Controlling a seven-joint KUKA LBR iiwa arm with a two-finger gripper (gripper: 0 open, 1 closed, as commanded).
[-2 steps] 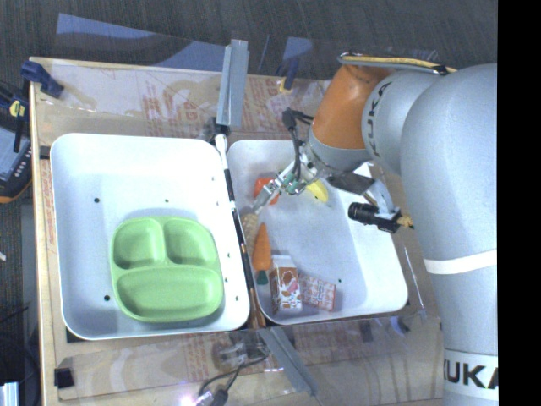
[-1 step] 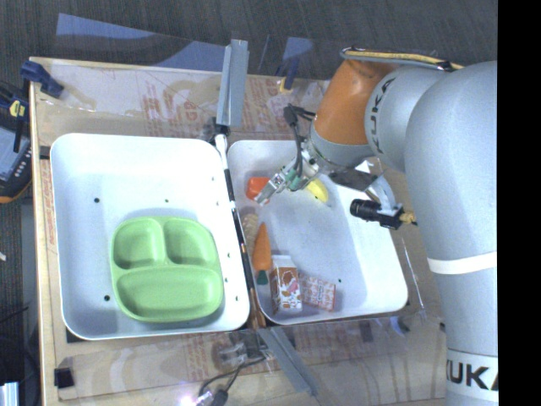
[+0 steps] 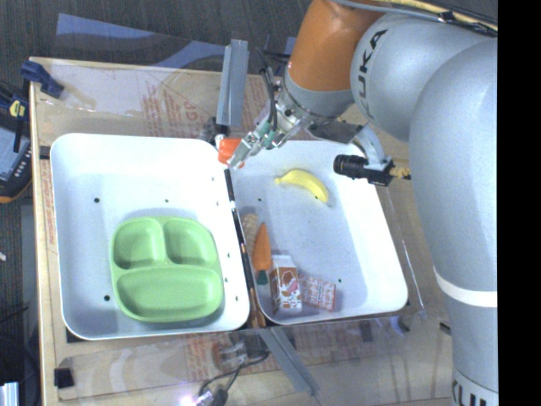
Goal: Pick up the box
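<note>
Since the gripper (image 3: 239,155) hovers at the far left corner of the right bin (image 3: 380,252), well apart from the box (image 3: 287,284) at that bin's near edge, it looks best to travel to the near edge, centre over the box and descend straight. Whether the fingers are parted I cannot tell.

Counted: two bins, one box, one flat packet (image 3: 318,293) touching it, one carrot (image 3: 262,247), one banana (image 3: 305,184), and one green tray (image 3: 166,269) in the left bin (image 3: 76,155).

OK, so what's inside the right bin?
The right bin holds a banana, a carrot, an upright box and a flat packet beside it. The arm covers the bin's far right corner.
</note>
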